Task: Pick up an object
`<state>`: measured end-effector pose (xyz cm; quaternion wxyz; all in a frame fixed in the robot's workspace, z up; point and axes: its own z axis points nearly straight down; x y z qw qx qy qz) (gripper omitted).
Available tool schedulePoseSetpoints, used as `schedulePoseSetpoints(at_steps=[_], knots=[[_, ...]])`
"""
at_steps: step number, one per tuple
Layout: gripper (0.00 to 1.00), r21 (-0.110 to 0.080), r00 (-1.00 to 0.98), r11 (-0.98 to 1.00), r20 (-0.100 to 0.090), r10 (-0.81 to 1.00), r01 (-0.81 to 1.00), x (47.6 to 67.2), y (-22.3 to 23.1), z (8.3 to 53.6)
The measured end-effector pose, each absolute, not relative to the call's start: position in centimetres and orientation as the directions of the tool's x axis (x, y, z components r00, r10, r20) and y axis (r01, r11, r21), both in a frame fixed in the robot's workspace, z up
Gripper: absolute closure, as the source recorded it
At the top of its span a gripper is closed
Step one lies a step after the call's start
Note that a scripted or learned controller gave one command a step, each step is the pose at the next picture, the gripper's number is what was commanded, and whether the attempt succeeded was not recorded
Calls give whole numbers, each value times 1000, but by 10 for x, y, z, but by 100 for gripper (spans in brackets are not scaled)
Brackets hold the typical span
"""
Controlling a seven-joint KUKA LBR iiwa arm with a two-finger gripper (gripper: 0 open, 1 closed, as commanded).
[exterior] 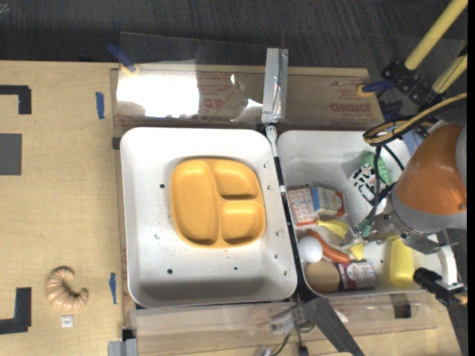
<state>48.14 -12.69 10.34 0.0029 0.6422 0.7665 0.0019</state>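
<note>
Stage: early, nothing lifted | arm (pixel 434 184) hanging over right bin (pixel 326 143) | pincer state: cannot tell | candidates lying in clutter: white egg (pixel 311 251), yellow block (pixel 400 264) | left bin (pixel 141 221) holding orange tray (pixel 217 202)

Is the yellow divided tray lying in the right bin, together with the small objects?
No, the yellow divided tray lies alone in the left bin, while the small objects are in the right bin.
</note>
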Motion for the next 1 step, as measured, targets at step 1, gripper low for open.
schedulePoseSetpoints(at_steps=[1], knots=[[100, 7, -85, 85, 1, 996, 996, 571, -69, 187]])
